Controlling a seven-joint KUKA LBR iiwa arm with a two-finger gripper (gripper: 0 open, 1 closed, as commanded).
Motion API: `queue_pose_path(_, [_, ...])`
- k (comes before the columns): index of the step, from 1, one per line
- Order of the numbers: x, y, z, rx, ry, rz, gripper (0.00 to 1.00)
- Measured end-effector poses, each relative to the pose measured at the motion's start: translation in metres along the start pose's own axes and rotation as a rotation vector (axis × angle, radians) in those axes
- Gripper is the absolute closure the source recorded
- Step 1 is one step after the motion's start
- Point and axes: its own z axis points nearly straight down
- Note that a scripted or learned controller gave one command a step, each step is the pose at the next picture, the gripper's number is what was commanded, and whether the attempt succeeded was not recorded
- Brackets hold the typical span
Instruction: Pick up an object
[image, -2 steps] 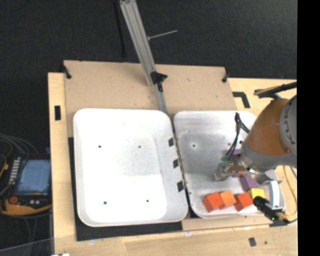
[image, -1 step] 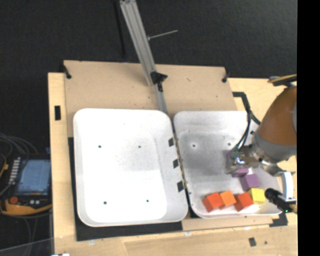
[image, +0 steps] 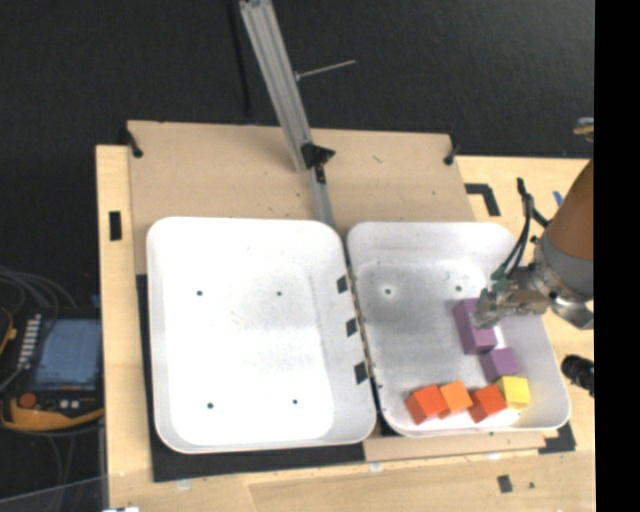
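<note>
The desk (image: 280, 175) is lying across the middle of the frame, a pale wooden board on dark floor, carrying two shallow white bins side by side. The left bin (image: 250, 330) is sitting at centre left. The right bin (image: 420, 265) is sitting at centre right, touching the left one along a clipped seam. A grey metal rail (image: 285, 95) is slanting down from the top centre toward that seam. My arm (image: 572, 250) is reaching in from the right edge, its orange band showing above the grey wrist.

My hand (image: 492, 308) is hovering over the right side of the right bin, just at the upper end of a purple block (image: 472, 330); I cannot tell how far it is open, or whether it is gripping anything.

Below that, a second purple block (image: 500, 362) is lying close by. Along the bin's lower edge, an orange-red block (image: 428, 403), an orange block (image: 456, 396), a red block (image: 489, 402) and a yellow block (image: 515, 389) are clustering in a row.
</note>
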Motion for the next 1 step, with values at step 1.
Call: queue_pose_path(1, [-0.0053,0.0106,-0.0497,0.001,0.001,-0.001,1.0])
